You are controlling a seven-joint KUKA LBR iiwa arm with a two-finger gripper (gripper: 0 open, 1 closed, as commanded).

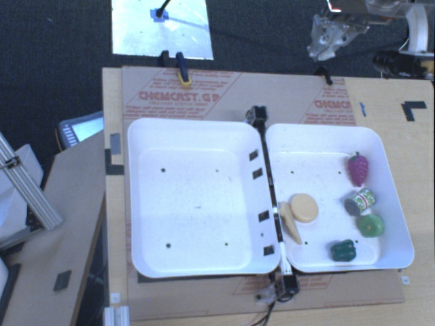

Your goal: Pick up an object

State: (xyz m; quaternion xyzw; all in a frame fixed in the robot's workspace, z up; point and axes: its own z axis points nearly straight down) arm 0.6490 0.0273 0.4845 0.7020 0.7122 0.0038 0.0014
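A brown board [231, 94] printed with red "CHEMCAST" lettering covers the bench [380, 114] under two white bins. The left bin [139, 202] sits at nine o'clock of the right bin [391, 202], their walls touching along a dark strip with black clips [258, 175]. At twelve o'clock of the left bin a yellow-and-black clamp [182, 70] grips the board's far edge. Further toward twelve o'clock lies a pale square sheet [136, 26] with a small blue mark [158, 15] and a dark rod slanting over it. At nine o'clock of the bench, an aluminium rail [27, 189] leans beside a tilted screen [81, 131]. Dark carpet [47, 46] lies beyond.
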